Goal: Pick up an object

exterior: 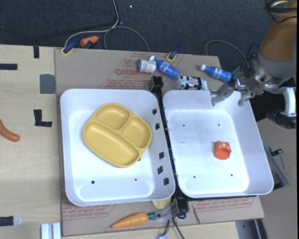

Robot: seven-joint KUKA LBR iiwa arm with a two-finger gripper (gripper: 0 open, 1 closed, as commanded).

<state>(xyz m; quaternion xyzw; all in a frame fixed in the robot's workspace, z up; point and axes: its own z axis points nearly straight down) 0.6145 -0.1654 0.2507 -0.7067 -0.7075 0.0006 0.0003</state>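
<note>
My gripper (232, 94) hangs spread and released over the right bin's (254, 133) far rim; the small, blocky orange object (222, 150) lies near

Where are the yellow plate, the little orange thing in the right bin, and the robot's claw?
yellow plate (117, 134), camera view, its middle divider.
orange object (222, 150), camera view, its body.
gripper (232, 94), camera view, midway between fingertips.
</note>
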